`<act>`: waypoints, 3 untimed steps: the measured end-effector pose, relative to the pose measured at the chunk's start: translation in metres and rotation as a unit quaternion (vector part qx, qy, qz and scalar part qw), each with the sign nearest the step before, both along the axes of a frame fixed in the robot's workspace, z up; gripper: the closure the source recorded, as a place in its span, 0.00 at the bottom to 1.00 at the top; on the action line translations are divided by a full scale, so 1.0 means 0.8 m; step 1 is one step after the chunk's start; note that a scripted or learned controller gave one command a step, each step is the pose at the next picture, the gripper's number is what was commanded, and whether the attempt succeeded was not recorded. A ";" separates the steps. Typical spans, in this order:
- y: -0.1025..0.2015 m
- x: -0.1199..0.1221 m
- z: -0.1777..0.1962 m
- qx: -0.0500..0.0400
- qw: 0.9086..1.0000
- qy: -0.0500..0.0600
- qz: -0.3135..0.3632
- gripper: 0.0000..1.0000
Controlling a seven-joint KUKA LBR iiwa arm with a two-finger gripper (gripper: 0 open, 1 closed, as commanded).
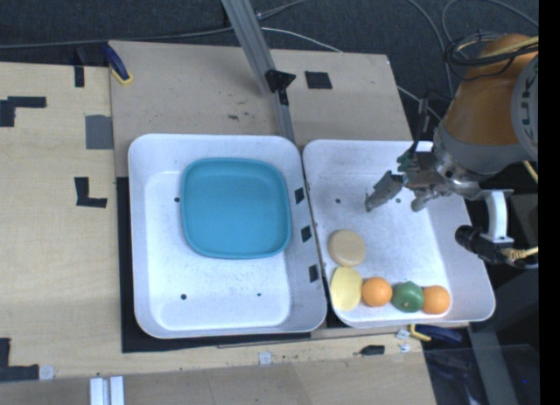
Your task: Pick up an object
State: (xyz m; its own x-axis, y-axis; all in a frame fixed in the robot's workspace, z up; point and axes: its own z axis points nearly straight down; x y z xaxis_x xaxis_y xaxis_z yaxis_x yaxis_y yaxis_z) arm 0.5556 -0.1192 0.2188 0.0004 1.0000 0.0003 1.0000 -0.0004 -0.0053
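My gripper (401, 198) hangs over the upper middle of the right bin (328, 167), its two fingers spread apart with nothing between them. Below it lies a tan round piece (347, 247). Along the bin's near edge sit a yellow lemon-like piece (346, 289), an orange ball (376, 292), a green piece (407, 296) and a second orange ball (436, 299). The gripper is well above and apart from all of them.
The left bin (157, 298) holds a blue square plate (235, 206). A grey metal post (254, 36) slants up from between the bins. The arm's orange-banded body (490, 106) fills the right side.
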 end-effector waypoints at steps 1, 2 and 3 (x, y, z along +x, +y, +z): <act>0.006 -0.003 -0.078 0.000 1.000 0.001 0.001 0.00; 0.016 -0.012 -0.145 0.000 1.000 0.000 0.001 0.00; 0.016 -0.010 -0.128 0.000 1.000 -0.004 0.001 1.00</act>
